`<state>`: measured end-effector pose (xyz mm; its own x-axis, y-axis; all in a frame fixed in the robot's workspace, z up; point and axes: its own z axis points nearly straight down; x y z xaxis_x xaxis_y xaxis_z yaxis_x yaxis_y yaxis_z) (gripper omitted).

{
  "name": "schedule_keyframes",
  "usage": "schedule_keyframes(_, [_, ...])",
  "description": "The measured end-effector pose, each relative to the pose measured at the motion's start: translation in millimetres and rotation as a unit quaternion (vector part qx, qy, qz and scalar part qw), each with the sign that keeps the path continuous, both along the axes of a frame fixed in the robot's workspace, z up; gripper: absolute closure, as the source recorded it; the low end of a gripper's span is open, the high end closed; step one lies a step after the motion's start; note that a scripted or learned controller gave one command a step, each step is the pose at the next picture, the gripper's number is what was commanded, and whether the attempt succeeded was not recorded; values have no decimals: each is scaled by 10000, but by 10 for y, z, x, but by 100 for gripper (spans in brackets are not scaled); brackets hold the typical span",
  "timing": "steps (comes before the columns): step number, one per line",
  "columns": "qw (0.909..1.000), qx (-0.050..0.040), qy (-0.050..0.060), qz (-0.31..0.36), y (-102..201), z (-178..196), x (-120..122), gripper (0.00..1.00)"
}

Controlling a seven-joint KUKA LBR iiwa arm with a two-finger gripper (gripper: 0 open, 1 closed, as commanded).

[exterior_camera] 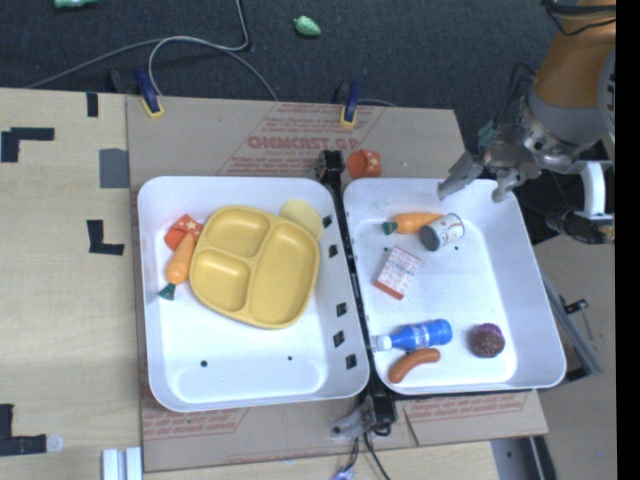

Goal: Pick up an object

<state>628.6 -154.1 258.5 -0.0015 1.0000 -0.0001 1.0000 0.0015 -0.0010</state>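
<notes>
My gripper hovers over the far right corner of the right bin, its two fingers spread open with nothing between them. Just below and left of it lie an orange carrot and a small black-and-white can. Further down the bin lies a red-and-white packet. Along the near edge are a blue bottle, a brown sausage and a dark red ball.
The left bin holds a yellow divided plate, a second carrot, a red piece and a pale yellow piece. An orange object sits behind the bins' shared edge.
</notes>
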Motion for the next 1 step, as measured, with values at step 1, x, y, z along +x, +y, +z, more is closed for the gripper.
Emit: schedule_keyframes(1, [10000,-17,-51,1,237,-1548,403,0])
